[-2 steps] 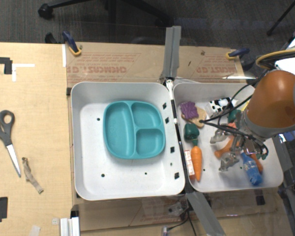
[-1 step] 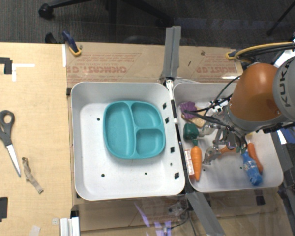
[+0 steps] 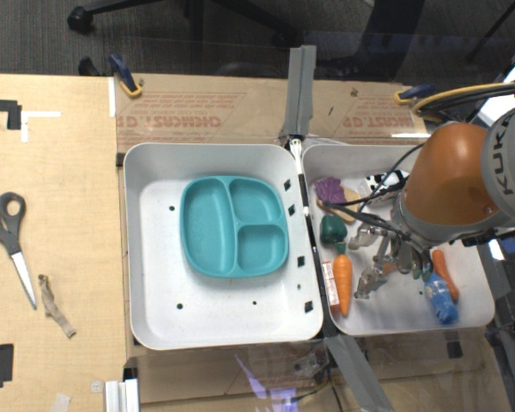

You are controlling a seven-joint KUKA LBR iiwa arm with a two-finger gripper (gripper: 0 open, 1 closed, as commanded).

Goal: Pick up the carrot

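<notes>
The carrot (image 3: 342,284) lies lengthwise along the left wall of the right bin (image 3: 393,318), orange with a pale tip. My gripper (image 3: 373,275) hangs just right of it, low over the bin floor, its metal fingers (image 3: 363,287) pointing down and left. I see nothing between the fingers. The orange-banded wrist (image 3: 446,183) looms above and hides much of the bin's middle.
In the right bin lie a purple item (image 3: 330,189), a dark green item (image 3: 332,228), a second carrot (image 3: 444,270), a blue bottle (image 3: 441,301) and a red-labelled packet (image 3: 329,281). The left bin (image 3: 154,299) holds a teal divided plate (image 3: 235,227). Scissors (image 3: 12,239) lie on the bench.
</notes>
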